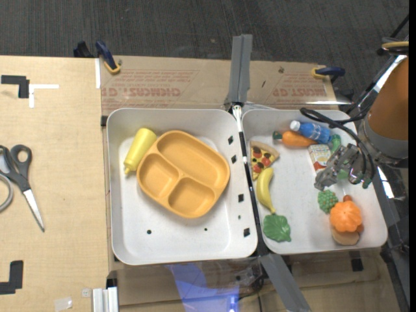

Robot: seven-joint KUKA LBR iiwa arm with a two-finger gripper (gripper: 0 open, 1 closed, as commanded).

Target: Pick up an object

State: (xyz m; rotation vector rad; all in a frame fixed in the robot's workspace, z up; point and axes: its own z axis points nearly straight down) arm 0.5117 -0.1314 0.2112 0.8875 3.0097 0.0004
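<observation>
My gripper [330,176] hangs low over the right side of the right bin [296,236], its grey fingers pointing down and left. Just below it lie a small green broccoli [327,201] and an orange pumpkin-like toy [346,217]. A white and red packet [320,155] lies right above the fingers. Farther left in the same bin are a banana [264,188], a pizza slice [262,155] and a green leafy toy [277,227]. A blue bottle [314,132] and a carrot [292,139] lie at the back. I see nothing held between the fingers.
The left bin [123,239] holds an orange divided plate [182,172] and a yellow bottle [138,150]. Scissors [23,181] lie on the wooden bench at far left. A grey divider [240,70] stands between the bins at the back. Cables [338,119] trail by the arm.
</observation>
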